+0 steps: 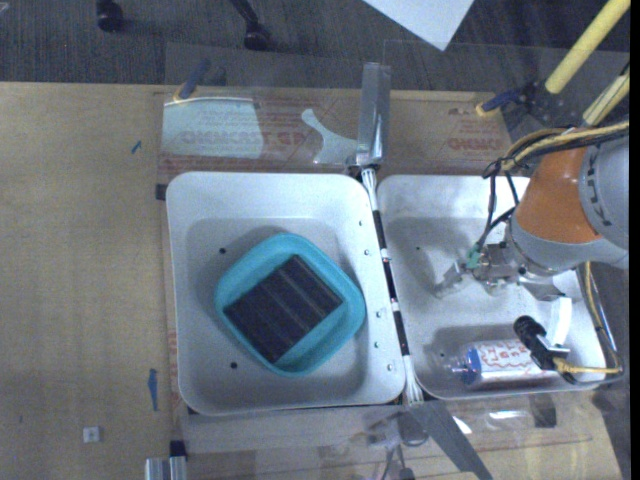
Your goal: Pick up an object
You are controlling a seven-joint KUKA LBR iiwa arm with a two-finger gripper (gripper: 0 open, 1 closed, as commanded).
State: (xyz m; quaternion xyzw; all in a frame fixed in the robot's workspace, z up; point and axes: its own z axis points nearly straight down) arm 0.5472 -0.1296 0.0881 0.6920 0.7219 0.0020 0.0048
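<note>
A teal square dish (pixel 345 298) lies tilted in the left bin (pixel 190 218), with a dark ridged block (pixel 280 308) resting inside it. A white tube with red print and a blue cap (pixel 497 358) lies along the front wall of the right bin (pixel 440 208). My gripper (pixel 443 285) hangs low over the middle of the right bin, pointing left. It is a short way behind the tube and not touching it. Nothing shows in its grasp.
A metal divider (pixel 382 268) runs between the two bins. Clear plastic and cardboard panels (pixel 260 133) lie behind the bins. Yellow cables (pixel 560 143) trail from the arm at the right. Wooden bench top (pixel 80 268) stretches to the left.
</note>
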